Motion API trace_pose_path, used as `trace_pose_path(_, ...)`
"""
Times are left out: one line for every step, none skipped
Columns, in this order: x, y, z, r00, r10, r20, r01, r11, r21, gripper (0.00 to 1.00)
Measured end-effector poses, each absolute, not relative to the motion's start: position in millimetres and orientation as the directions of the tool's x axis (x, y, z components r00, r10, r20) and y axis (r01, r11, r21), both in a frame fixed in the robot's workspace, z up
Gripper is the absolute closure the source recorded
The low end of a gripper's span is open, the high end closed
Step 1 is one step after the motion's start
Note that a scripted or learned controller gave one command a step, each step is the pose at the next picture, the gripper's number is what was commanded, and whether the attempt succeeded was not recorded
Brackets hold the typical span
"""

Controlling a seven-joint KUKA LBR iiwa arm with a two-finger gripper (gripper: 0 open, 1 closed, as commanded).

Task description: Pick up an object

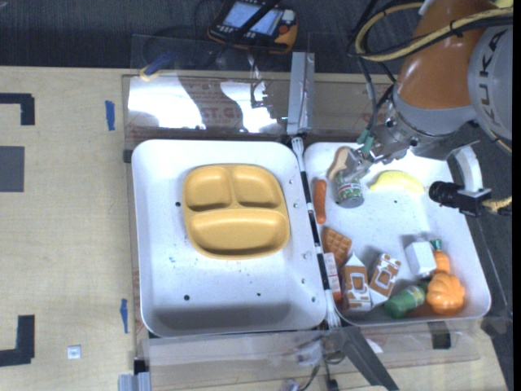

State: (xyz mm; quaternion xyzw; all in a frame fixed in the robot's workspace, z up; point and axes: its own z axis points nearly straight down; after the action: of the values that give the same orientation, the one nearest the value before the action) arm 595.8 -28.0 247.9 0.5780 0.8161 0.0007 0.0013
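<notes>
Pincer point(364, 151) gripped a small cylindrical can point(350, 187), tilted, above glossy white right bin point(476, 255); pale wooden counter point(57, 218).

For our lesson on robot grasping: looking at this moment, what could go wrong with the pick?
1. The gripper sits over a small can near the right bin's back corner; it might tip or slip.
2. The yellow piece lies close by and could get nudged.
3. The sausage along the divider might be pushed.
</notes>
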Motion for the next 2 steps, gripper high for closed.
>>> trace_pose_path(569.9, 5, 254, -0.065, 0.998, 0.001, 0.998, 0.065, -0.003, 1.0)
trace_pose_path(478.9, 24, 239, 0.161, 0.987, 0.0, 0.987, -0.161, -0.005, 1.0)
